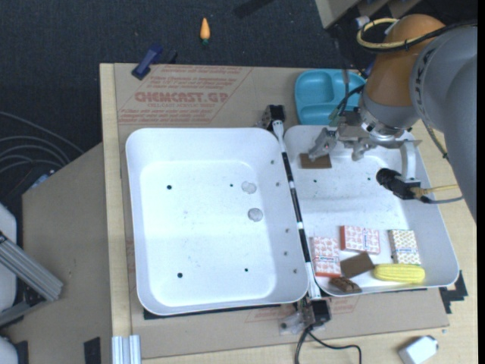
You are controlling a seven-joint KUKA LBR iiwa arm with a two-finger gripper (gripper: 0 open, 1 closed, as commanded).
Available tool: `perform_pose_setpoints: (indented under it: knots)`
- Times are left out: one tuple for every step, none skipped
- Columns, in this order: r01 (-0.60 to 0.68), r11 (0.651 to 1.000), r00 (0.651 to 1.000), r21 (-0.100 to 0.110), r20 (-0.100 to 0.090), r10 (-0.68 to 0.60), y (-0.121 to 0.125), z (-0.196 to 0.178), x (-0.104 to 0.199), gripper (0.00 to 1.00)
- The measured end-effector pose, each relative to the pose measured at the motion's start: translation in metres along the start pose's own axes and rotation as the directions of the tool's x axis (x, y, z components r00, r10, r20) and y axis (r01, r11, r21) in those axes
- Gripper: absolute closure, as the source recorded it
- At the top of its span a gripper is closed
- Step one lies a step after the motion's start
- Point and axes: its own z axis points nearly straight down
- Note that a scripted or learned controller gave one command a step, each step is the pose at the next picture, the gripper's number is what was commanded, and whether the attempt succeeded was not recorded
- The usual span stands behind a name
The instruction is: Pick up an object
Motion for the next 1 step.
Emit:
perform_pose_setpoints:
  knots:
    - [0.000,1.000,1.000,-0.002,0.000,0.000,0.0007,-0.0104,0.0005,1.00]
